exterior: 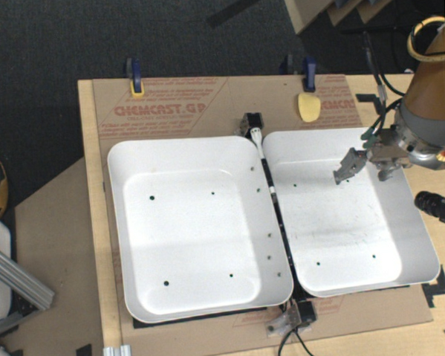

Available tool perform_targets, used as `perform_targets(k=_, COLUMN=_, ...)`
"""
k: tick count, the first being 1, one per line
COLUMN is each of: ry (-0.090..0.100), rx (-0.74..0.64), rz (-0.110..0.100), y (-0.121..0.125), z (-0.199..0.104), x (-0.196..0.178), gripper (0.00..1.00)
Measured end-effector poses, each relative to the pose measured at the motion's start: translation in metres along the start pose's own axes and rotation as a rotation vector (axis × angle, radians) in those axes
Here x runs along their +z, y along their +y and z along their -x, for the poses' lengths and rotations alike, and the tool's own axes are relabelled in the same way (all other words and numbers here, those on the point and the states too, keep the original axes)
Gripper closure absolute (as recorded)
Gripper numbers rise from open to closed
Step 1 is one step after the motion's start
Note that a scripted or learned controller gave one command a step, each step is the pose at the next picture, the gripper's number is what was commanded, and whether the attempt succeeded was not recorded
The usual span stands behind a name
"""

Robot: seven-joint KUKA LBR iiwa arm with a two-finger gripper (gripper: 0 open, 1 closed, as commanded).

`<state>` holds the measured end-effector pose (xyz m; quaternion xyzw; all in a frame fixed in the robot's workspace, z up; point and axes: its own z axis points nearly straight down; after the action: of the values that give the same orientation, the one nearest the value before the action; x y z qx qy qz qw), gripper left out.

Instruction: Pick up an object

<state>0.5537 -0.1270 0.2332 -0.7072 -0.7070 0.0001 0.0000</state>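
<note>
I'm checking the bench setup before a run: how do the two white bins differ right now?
The left bin lies in open view, while the gripper hangs over the right bin's far right part. The left bin's floor looks clean and bright; the right bin's floor shows faint grey scuffs. The left bin looks somewhat wider than the right bin. Both are shallow, white, with rounded corners and small dark dots on their floors.

We see the arm's gripper [363, 166] hanging over the far right part of the right bin [346, 271]. The bin's near floor lies open to approach. To its left, the raised rims meet the left bin [191, 294]. Beyond it, a yellow piece [309, 106] and blue clamps [309, 74] stand on the board.
</note>
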Motion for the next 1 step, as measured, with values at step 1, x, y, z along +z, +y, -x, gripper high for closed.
perform_targets(k=1, ry=-0.001, rx=0.0, rz=0.003, y=0.0007, z=-0.0001, x=-0.0108, gripper=1.0)
